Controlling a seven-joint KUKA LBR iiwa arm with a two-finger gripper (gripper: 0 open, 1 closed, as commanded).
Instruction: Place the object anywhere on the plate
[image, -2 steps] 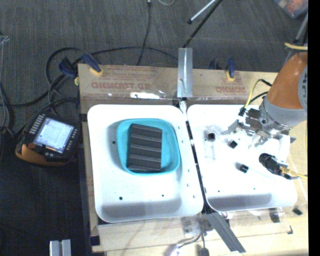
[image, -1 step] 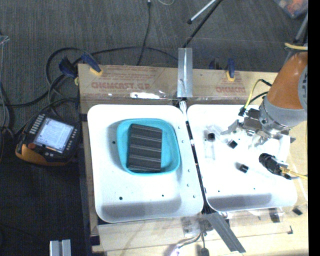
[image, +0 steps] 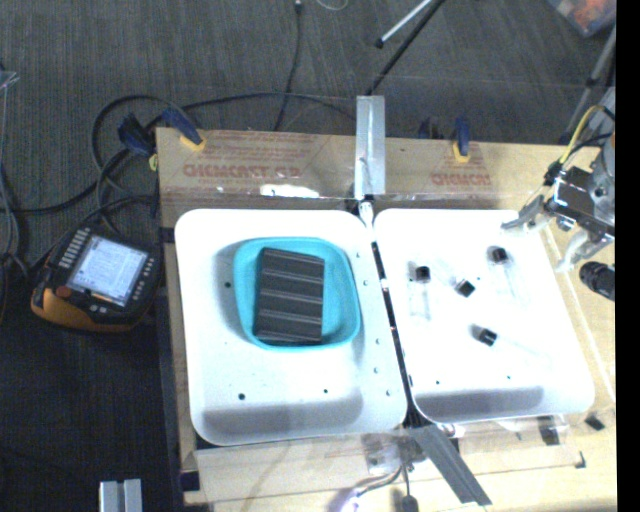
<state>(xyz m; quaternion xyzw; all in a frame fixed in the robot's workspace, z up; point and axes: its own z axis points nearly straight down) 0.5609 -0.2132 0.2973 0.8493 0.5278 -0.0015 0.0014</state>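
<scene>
Two shallow white bins sit side by side on the desk (image: 300, 165). The left bin (image: 200, 330) holds a blue plate (image: 345, 300), and a dark ribbed block (image: 290, 295) lies flat on that plate, near its middle and well inside the rim. The right bin (image: 560, 370) holds four small dark pieces (image: 465, 288) scattered apart across its upper half. The end effector (image: 560, 205) hangs at the right bin's upper right corner, over its rim; whether it is apart or together cannot be told. An orange-edged handheld screen (image: 100, 275) lies on the floor left of the desk.
</scene>
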